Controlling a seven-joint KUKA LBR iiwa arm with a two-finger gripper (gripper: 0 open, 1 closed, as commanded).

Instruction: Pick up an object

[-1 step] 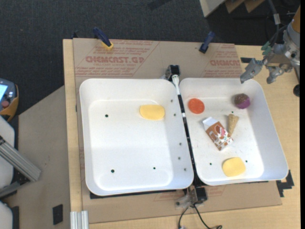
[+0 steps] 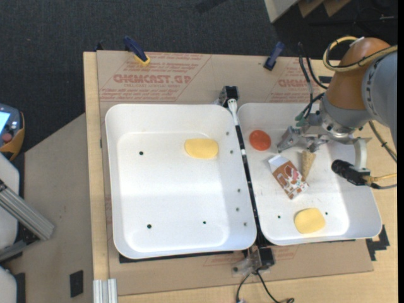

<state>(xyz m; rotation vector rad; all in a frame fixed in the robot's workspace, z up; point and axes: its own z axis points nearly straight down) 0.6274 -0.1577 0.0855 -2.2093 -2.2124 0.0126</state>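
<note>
Currently: end effector [image 2: 307,145] low in right bin [image 2: 360,216] | grip state unclear | over cone [image 2: 307,163], beside packet [image 2: 288,176]

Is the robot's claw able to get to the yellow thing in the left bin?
Probably yes. The yellow piece lies alone in the left bin with nothing over it. The claw hangs over the right bin, so it must cross the divider.

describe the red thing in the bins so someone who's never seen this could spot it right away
Look at the right-hand bin, the one the arm reaches into. Near its upper left corner, beside the divider between the bins, lies a small round red object. It is the only red, round piece; the packet below it is printed and rectangular, and the yellow lump sits at the near edge.
</note>
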